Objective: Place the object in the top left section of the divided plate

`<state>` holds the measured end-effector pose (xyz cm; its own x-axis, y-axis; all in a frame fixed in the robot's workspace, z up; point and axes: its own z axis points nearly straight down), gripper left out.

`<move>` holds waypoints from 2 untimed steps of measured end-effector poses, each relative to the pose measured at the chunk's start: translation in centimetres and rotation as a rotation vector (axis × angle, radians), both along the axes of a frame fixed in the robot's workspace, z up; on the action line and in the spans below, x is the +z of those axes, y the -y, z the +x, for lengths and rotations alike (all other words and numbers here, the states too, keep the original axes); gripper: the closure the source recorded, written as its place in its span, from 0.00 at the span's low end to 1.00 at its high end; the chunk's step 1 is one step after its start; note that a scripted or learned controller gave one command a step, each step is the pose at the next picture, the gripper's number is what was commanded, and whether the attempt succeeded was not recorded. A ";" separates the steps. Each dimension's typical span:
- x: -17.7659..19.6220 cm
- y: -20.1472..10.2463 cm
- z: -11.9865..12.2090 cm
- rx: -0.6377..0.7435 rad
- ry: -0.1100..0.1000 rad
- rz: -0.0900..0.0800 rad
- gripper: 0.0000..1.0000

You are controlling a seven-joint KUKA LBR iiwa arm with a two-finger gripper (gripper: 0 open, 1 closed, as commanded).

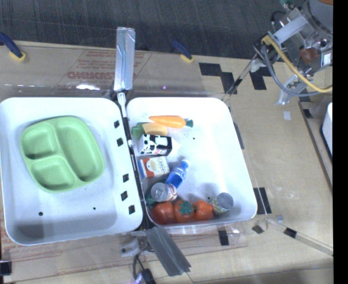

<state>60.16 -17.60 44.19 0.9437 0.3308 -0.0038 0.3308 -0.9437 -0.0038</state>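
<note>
The green divided plate (61, 152) lies in the left white bin (20, 229), its top left section (39, 141) holding nothing. The right white bin (236, 158) holds a carrot (168, 122), a black-and-white carton (156, 144), an orange carton (154, 167), a blue bottle (177, 173), two cans (160, 191) (222, 202) and red and orange toy vegetables (180, 211). My gripper (289, 28) hangs at the top right, outside both bins, far above and to the right of the objects, with cables around it.
A grey taped divider (124, 58) runs between the bins at the back. Blue clamps (13, 47) (183, 49) hold the board's far edge. Bare bench (286, 176) lies right of the right bin, with black tape marks.
</note>
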 end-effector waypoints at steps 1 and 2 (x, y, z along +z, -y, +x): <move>-0.1 3.3 4.4 -0.129 0.000 -0.002 0.00; 0.0 3.3 4.8 -0.126 0.004 -0.003 0.00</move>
<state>64.98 -20.85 44.21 0.9778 0.2094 -0.0008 0.2094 -0.9778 0.0002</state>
